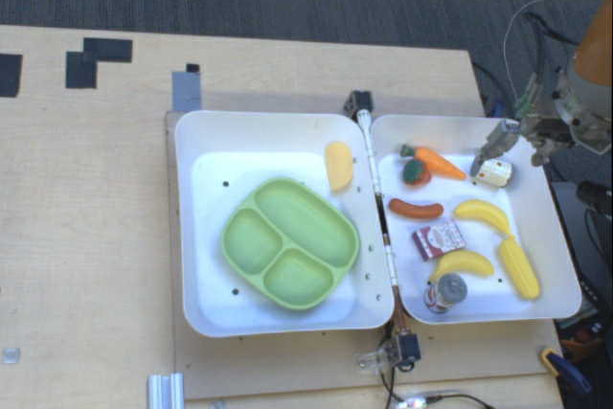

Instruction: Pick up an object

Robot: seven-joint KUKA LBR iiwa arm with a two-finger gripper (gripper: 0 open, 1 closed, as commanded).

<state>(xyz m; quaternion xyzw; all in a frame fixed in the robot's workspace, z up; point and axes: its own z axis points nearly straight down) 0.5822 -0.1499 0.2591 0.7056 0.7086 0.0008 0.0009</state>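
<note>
One gripper (495,151) low over right bin (560,235)

One fixed camera looks down aslant on both bins (192,206), arm (589,86) entering right.

The grey metal arm (584,110) carries an orange band above its wrist. Its two-finger gripper (496,148) is grey, with slim, dark-edged fingers.

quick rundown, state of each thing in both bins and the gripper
gripper: low over the right bin's far side, beside the white block
white block: resting in bin
carrot: lying flat
sausage: lying flat
two bananas: lying flat, apart
corn: lying flat
can: on its side
green divided plate: upright, left bin
</note>
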